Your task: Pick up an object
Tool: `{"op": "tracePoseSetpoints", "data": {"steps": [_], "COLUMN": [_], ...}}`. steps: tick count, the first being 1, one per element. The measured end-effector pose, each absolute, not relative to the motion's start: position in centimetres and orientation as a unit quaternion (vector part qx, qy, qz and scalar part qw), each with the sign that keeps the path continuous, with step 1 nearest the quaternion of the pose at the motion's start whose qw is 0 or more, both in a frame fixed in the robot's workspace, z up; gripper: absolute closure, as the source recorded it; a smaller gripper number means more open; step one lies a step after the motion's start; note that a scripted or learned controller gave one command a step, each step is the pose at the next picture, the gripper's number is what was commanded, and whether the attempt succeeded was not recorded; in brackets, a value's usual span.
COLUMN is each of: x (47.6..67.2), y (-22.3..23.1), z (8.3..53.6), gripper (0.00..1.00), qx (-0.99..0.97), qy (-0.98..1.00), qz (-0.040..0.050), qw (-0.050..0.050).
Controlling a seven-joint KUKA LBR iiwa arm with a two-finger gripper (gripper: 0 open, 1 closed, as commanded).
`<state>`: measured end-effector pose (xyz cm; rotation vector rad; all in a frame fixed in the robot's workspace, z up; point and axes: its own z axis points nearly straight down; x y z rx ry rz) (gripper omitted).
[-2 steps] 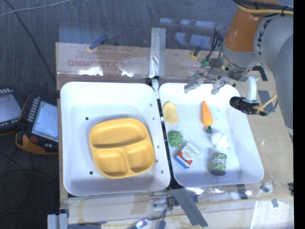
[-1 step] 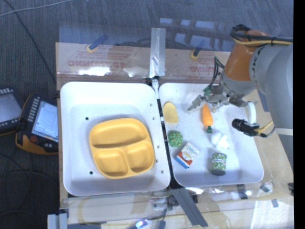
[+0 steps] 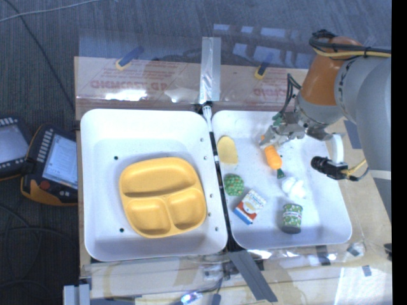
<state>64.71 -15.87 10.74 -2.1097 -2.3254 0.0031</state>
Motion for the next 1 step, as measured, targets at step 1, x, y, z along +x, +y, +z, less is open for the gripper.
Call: {"op": "tracePoseSetpoints", "data": {"steps": [1], "x": [58.59], "y": [-12.91], "z": [21.04], "gripper": [1.00], "qx": [-0.647], "qy": [-0.763], "qz": [-0.0001], "qw": [0.000]}}
